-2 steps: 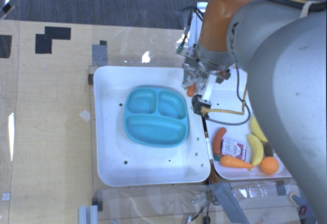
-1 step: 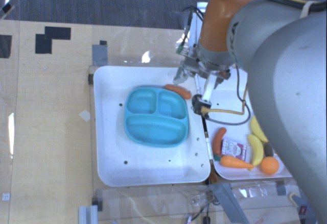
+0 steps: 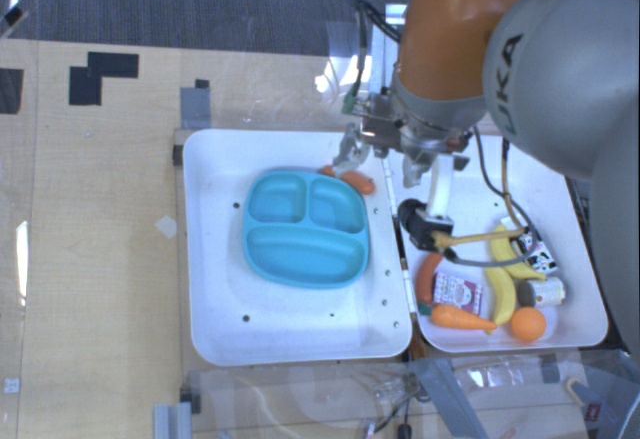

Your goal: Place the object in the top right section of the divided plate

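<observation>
The gripper (image 3: 347, 159) hangs just above the far right corner of the blue divided plate (image 3: 300, 255), and from this slant it cannot be told whether it is open or closed, nor whether it grips anything. Directly under its tip lies the orange object (image 3: 361, 184), a short sausage-like piece stretched along the plate's far right rim. One small end shows to the left of the tip and the larger part to the right. It touches or just overhangs that rim, and whether it rests on the plate or on the bin floor beside it is unclear. The top right section (image 3: 337, 209) of the plate sits just on the near side of the object and shows bare blue, as do the top left section and the wide near section. The plate lies flat in the middle of the left bin (image 3: 215, 267). Above the plate's far right corner rises the arm (image 3: 560, 57), grey with its orange band (image 3: 450, 17). To the right of the plate, the right bin (image 3: 592, 319) holds a banana (image 3: 503, 275), a carrot (image 3: 462, 318), an orange ball (image 3: 528, 325) and a small carton (image 3: 463, 293), all well apart from the plate.
</observation>
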`<state>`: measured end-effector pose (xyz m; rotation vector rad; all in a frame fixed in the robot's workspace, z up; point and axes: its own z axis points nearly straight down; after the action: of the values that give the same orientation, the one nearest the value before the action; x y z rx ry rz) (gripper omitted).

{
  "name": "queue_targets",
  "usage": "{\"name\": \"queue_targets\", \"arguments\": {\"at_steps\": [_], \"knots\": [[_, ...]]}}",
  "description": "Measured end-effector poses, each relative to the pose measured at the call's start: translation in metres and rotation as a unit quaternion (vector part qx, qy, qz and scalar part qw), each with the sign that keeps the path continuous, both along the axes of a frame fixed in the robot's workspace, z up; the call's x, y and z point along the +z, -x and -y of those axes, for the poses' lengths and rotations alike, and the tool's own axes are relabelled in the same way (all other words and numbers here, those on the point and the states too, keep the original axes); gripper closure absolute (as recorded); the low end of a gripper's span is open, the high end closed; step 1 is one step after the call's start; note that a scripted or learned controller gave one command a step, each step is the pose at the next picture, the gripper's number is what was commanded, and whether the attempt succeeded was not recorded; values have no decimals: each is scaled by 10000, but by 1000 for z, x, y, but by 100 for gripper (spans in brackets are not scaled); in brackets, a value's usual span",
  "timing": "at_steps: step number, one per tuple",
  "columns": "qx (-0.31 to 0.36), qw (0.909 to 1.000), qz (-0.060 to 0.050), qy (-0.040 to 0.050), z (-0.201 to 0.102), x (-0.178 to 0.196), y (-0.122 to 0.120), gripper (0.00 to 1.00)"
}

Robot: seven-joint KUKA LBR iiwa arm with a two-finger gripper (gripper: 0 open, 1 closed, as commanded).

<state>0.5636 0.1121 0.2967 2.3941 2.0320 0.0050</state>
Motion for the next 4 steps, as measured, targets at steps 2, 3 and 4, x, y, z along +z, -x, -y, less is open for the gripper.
{"name": "queue_targets", "arguments": {"at_steps": [2, 3, 4], "knots": [[1, 10000, -1, 2, 0, 0, 0, 0], [1, 10000, -2, 2, 0, 0, 0, 0], [1, 10000, -2, 2, 0, 0, 0, 0]]}}
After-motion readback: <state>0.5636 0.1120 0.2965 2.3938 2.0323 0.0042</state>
